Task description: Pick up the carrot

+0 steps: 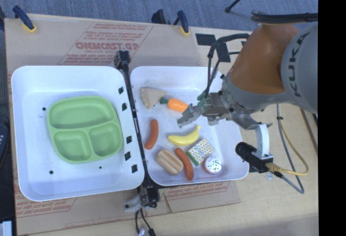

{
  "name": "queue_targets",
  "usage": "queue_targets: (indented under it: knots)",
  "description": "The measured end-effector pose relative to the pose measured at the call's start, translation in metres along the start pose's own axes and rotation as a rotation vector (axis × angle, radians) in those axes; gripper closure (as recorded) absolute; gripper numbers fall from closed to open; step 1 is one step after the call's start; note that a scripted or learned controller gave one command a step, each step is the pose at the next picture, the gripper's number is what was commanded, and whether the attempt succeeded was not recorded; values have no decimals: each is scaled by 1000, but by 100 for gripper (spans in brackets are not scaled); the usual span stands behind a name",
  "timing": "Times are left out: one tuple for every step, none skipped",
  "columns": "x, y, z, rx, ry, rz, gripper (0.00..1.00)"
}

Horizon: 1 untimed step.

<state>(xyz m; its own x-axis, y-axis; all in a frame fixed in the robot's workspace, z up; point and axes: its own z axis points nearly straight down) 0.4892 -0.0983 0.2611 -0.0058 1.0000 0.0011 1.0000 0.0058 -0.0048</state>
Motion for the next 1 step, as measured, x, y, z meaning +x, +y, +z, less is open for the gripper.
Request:
queue_targets:
  knots:
    - [-27, 52, 29, -2, -1, 174, 0]
